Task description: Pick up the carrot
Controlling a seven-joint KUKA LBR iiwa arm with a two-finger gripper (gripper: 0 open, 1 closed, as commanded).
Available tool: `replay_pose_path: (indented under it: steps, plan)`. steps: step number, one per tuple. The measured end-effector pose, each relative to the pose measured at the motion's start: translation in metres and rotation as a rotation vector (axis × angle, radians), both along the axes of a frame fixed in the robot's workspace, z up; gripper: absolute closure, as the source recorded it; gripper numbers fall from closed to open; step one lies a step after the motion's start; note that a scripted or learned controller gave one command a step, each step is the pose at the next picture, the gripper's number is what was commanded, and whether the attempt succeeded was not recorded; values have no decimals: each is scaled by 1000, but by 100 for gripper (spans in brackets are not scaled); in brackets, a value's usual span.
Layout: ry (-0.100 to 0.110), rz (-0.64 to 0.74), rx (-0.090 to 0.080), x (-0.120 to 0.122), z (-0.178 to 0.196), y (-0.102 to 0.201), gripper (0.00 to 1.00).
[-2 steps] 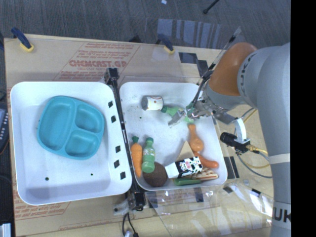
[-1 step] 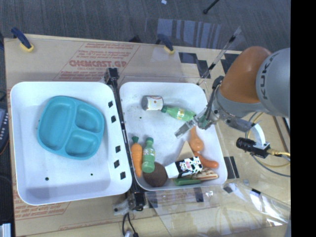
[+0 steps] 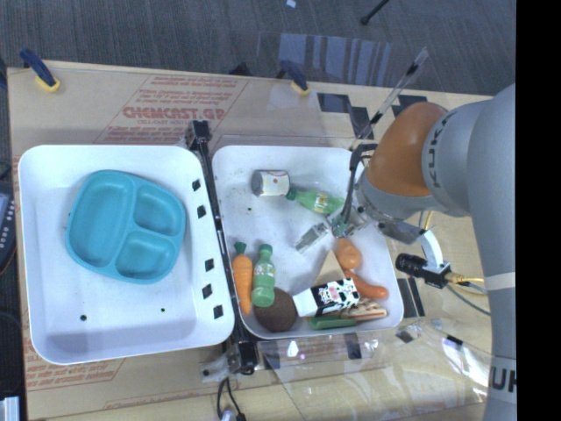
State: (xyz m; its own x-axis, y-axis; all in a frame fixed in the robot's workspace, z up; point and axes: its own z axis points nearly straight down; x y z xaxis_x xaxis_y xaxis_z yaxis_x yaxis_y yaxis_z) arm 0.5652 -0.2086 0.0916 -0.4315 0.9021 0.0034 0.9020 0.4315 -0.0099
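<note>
The carrot (image 3: 243, 277) is orange with a green top. It lies lengthwise against the left wall of the right bin (image 3: 230, 202), top pointing to the far side, right beside a small green bottle (image 3: 263, 275). My gripper (image 3: 312, 236) hangs low over the middle of the right bin, about a hand's width right of the carrot and apart from it. I see nothing held in it. The grey arm with its orange band (image 3: 405, 160) reaches in from the right.
The right bin also holds a can (image 3: 272, 182), a lying green bottle (image 3: 316, 203), an orange fruit (image 3: 349, 254), a brown ball (image 3: 278, 310), a cow-patterned carton (image 3: 333, 296) and a green strip along the front wall. A blue divided plate (image 3: 125, 224) sits in the left bin.
</note>
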Motion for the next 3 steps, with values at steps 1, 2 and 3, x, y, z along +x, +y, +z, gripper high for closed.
replay_pose_path:
  steps: [1, 2, 3]
  plan:
    - [-4, 9, -2, 3, 14, 0, 100]
    - [-4, 9, -3, 3, 14, 0, 0]
    - [-3, 17, -3, 4, 25, 0, 100]
